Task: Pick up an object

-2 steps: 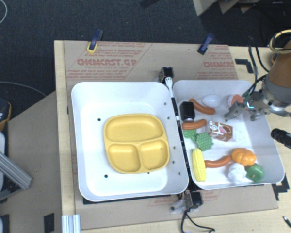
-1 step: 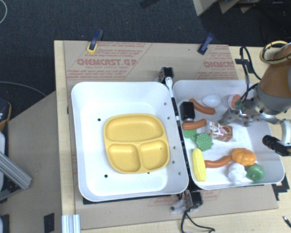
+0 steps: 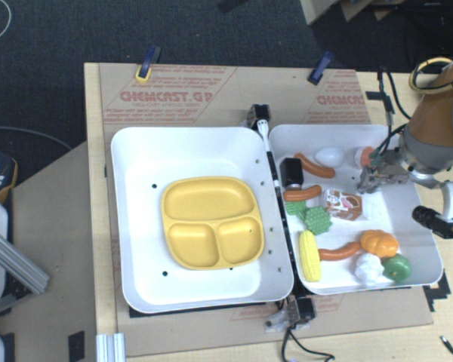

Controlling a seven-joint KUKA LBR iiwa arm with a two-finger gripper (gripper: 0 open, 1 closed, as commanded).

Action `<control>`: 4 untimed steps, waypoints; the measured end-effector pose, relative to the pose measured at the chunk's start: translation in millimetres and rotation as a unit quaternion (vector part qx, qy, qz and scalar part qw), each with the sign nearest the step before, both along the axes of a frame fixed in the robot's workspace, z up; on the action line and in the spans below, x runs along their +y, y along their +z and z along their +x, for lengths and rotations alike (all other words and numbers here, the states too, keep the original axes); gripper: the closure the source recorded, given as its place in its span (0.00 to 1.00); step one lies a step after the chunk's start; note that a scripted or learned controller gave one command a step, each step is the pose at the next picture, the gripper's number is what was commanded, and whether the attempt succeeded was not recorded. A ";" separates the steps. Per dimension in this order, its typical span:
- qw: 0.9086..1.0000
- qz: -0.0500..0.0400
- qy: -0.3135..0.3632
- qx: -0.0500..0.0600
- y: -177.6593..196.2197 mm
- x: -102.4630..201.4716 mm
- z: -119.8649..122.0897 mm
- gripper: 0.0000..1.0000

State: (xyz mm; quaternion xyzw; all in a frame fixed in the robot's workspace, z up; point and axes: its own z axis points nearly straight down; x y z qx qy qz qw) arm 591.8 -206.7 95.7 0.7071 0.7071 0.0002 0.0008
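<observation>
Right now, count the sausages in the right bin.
3. One lies near the back beside the white egg, one by the left wall, one toward the front beside the corn. More may hide under the arm.

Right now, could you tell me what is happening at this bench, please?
The grey arm reaches in from the right, its claw low over the right bin, near the toy food there: sausages, a corn cob, broccoli, an orange piece and more. Nothing can be seen held in the claw. The left bin holds a yellow divided tray.
</observation>
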 end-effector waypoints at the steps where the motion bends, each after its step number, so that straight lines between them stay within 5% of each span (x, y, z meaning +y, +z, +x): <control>1: 1.000 -0.001 0.000 -0.003 64.3 -3.6 0.7 1.00; 3: 1.000 -0.001 0.001 -0.002 131.1 -6.6 9.2 1.00; 4: 1.000 0.002 0.003 0.002 122.3 45.9 12.8 1.00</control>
